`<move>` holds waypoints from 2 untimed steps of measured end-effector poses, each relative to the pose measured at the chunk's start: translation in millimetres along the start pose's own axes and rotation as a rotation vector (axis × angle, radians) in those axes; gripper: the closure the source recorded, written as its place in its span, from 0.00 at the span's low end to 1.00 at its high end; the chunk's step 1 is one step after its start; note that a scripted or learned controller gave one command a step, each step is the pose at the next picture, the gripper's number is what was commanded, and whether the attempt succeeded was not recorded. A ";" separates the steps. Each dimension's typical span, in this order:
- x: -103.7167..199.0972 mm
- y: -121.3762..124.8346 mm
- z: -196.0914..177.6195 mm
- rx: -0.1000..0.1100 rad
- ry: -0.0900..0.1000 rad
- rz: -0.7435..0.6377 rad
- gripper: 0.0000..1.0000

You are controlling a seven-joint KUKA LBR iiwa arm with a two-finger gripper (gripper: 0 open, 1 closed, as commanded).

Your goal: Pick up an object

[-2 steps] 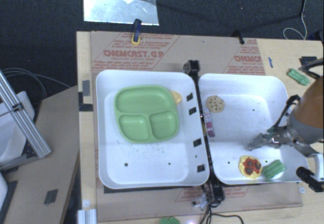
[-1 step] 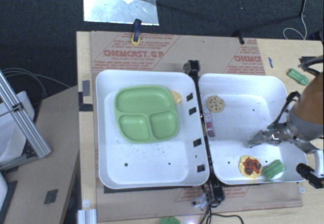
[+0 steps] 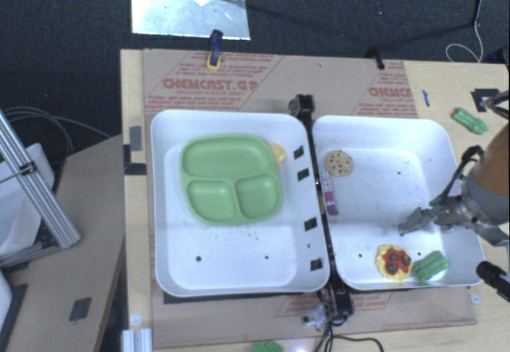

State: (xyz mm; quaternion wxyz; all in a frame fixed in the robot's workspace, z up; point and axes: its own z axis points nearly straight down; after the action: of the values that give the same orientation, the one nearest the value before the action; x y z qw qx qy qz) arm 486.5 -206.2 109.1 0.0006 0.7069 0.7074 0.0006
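In the right bin (image 3: 374, 129) lie a round brown cookie (image 3: 339, 162) at the back left, a small pizza slice with red toppings (image 3: 394, 260) at the front, and a green leafy piece (image 3: 431, 264) just right of it. A thin pink-and-white stick (image 3: 330, 199) lies along the bin's left wall. My gripper (image 3: 413, 222) reaches in from the right and hangs over the bin floor, a little behind the pizza slice and the green piece, with nothing seen in it.
The left bin (image 3: 231, 263) holds a green divided plate (image 3: 232, 179) with a yellow piece (image 3: 276, 153) peeking out behind its right corner. A green object (image 3: 469, 120) lies on the bench outside the right bin.
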 end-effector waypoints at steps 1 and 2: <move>-0.3 14.2 25.7 0.000 -0.001 -0.004 0.00; -0.9 0.5 -16.1 -0.002 -0.001 0.001 0.00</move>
State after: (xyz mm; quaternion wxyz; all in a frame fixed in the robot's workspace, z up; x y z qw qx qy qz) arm 486.9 -207.1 125.2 0.0019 0.7073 0.7069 0.0010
